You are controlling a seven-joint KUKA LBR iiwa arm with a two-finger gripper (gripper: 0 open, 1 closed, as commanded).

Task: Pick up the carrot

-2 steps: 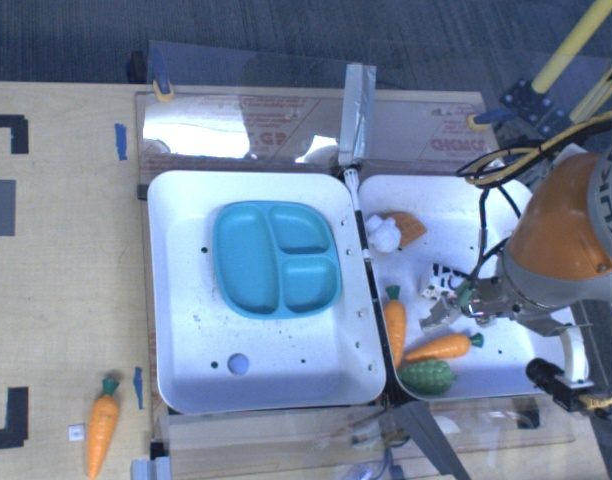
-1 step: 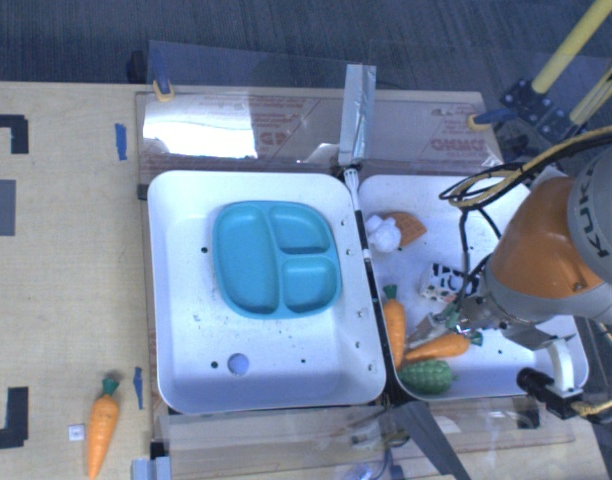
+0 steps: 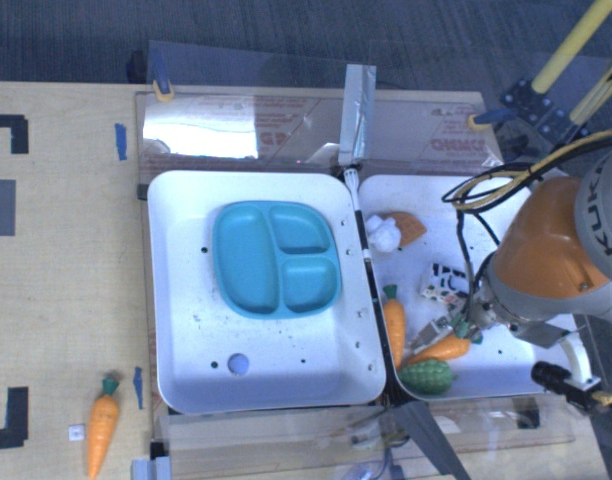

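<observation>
The gripper (image 3: 464, 326) is hanging low in the right bin (image 3: 506, 373), and whether it is gripping anything I cannot tell from here. At its seven o'clock an orange tapered piece (image 3: 442, 349) is lying slantwise, looking like a small carrot. At nine o'clock the carrot (image 3: 394, 328) is lying upright along the bin's left wall: orange body, green top pointing to twelve. A green knobbly toy (image 3: 427, 374) is sitting at seven o'clock. In the left bin (image 3: 186, 368) a blue divided plate (image 3: 277, 258) is resting. Another carrot (image 3: 102, 423) is lying out on the bench (image 3: 56, 268).
</observation>
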